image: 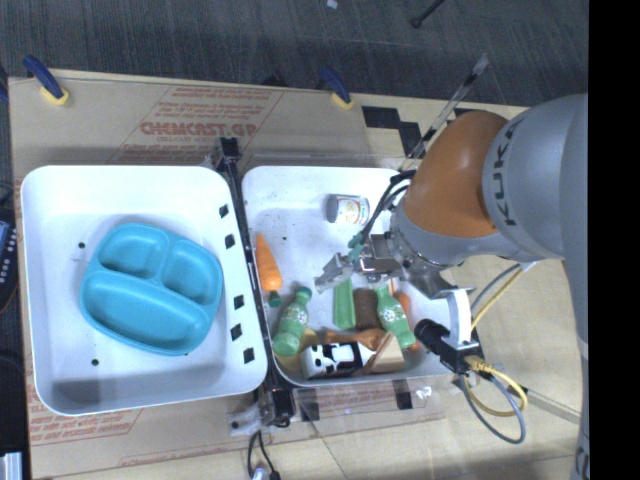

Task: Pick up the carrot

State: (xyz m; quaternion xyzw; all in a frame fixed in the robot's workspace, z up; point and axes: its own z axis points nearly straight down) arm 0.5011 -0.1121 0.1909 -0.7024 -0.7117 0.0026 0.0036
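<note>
Your claw (345, 265) hangs over the right bin (300, 183) with fingers I can't tell open or closed, while the carrot (267, 262) lies along its left wall, apart from it.

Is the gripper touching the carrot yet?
Apart. The camera view shows bare white bin floor between the gripper and the carrot, which lies by the right bin's left wall.

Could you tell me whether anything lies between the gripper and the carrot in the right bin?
Nothing visible does. The carrot lies against the right bin's left wall, and the bin floor between it and the gripper is bare. The green bottle lies nearer the camera, off that line.
</note>
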